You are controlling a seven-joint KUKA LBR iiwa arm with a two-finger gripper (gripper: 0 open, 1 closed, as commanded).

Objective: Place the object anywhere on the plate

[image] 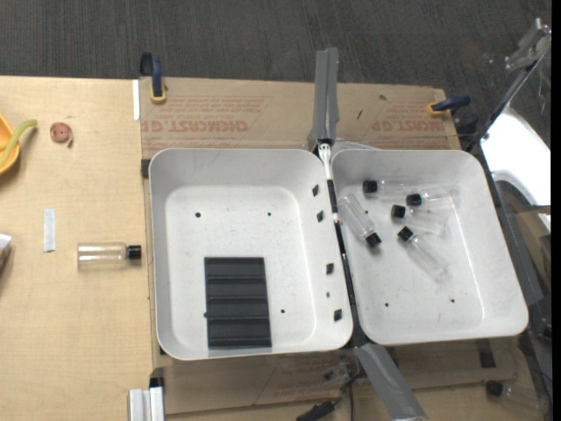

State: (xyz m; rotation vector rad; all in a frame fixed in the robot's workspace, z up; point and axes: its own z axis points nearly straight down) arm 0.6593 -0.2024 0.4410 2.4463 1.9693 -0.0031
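Clear plastic vials (399,222) with black caps lie scattered in the right white bin (491,323); ribbed black plate (237,303) left.

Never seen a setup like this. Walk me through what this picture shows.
One fixed camera looks down at a slant on a wooden bench. Two shallow white bins sit side by side on cardboard. The left bin holds a black ribbed plate, the drop spot. The right bin holds several clear plastic vials with black caps, the things to be picked. Another capped vial lies on the bench left of the bins. The pale shape at the right edge is probably part of the robot arm; nothing is being held that I can see.
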